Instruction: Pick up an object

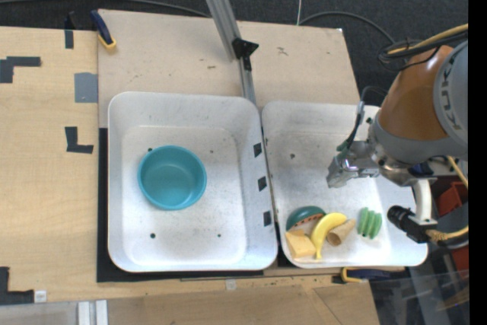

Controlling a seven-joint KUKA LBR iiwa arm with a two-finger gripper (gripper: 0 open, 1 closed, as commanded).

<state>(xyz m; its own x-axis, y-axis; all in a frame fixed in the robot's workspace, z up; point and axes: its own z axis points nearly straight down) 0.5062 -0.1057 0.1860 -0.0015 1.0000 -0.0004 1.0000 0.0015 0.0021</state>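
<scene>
Camera view looks down on my end effector (340, 171), hanging above the right bin (304, 125); whether it is apart or together I cannot tell, and nothing shows in its grip. The banana (327, 229) lies below it, toward the bin's near edge, just left of straight down; its long axis runs slantwise, curved, smooth yellow skin. Touching it are a tan block (300, 246) and a round green-topped piece (303, 218); a ribbed green piece (369, 223) sits just right. A glossy teal bowl (172, 177) rests in the left bin (125, 164).
</scene>
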